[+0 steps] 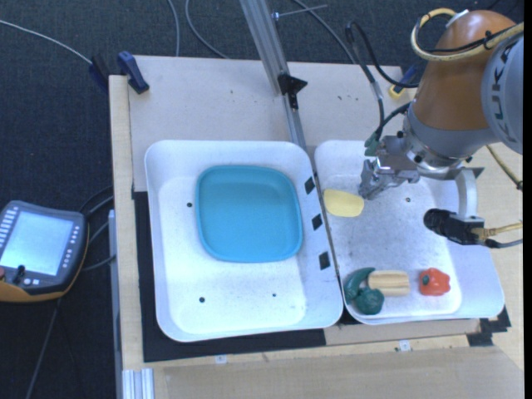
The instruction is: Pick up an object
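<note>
In the right bin (465, 306) a pale yellow lemon-shaped piece (342, 204) lies near the left wall. My gripper (371, 186) hangs over the bin's upper part, just right of and above that yellow piece, with its tips close to it. Along the bin's near edge lie a dark green vegetable (363, 290), a tan cylinder (389, 283) and a red pepper (433, 282). The arm's orange band (462, 56) rises at the upper right.
The left bin (166, 223) holds a blue square plate (248, 213). A metal pole (270, 48) slants up from between the bins. A black fitting (453, 225) juts over the right bin's right side. Cables and a handheld pendant (37, 250) lie off the bench.
</note>
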`<state>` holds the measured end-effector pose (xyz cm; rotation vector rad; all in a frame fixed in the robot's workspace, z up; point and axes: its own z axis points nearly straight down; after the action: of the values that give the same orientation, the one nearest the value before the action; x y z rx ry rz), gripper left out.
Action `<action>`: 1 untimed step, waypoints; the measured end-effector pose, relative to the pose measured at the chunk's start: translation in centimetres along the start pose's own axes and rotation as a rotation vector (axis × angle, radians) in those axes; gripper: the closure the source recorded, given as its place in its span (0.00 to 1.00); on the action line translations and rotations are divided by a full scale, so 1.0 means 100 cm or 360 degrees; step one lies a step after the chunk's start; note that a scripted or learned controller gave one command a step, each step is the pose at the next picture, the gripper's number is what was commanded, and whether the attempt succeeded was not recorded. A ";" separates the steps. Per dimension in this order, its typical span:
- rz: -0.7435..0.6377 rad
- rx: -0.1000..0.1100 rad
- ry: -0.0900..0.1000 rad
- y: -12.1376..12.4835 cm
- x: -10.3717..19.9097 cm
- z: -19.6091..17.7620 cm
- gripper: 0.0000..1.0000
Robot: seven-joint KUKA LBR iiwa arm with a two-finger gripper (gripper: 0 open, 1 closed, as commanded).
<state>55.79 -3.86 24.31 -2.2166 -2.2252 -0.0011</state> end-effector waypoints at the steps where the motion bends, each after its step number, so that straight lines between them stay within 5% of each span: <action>1: 0.0000 -0.0001 0.0000 -0.018 0.046 -0.001 1.00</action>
<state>53.97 0.73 24.45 -2.2165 -2.2256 -0.0019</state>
